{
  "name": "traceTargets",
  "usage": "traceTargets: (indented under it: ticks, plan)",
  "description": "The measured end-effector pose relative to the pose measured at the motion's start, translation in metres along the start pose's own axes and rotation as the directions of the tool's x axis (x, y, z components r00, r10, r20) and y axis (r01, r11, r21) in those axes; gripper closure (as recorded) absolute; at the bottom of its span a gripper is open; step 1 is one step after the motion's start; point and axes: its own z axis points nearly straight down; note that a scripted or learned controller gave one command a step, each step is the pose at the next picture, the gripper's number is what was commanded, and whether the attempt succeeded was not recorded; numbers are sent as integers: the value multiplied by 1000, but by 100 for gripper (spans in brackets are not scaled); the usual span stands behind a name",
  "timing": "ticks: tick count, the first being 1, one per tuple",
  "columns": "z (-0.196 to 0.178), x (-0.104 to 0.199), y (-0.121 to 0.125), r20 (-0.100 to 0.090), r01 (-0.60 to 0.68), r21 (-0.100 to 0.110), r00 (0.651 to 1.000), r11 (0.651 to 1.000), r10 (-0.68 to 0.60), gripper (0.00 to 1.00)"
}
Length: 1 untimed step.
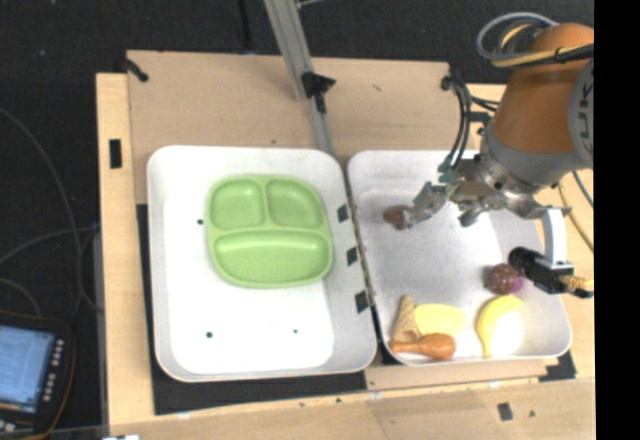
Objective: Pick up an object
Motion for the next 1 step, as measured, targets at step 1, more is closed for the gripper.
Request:
traceTargets:
  ticks: [1]
  plan:
    - [0,0,0,0,-1,-1,1000,1000,1,0]
